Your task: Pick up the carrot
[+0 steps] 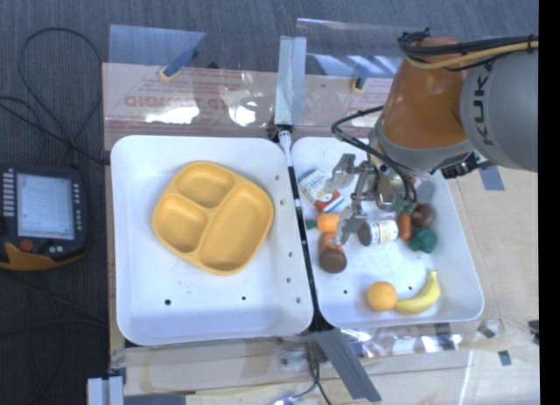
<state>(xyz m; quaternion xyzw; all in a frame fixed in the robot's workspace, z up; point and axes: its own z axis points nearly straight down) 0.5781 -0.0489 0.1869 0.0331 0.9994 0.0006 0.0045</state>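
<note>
The gripper (353, 209) hangs over the right bin (455, 294); the carrot (405, 219) lies just right of it (banana (420, 296) lower right).

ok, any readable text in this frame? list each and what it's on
"KU", the visible start of lettering, on the grey arm.
Red print on the cardboard behind the left bin: blurred.
Labels on the small bottle and the packet: too small.
Pendant screen: unreadable.

You see the bench (131, 101) carrying two white bins side by side, the left bin (140, 298) touching the right bin (455, 289).
</note>
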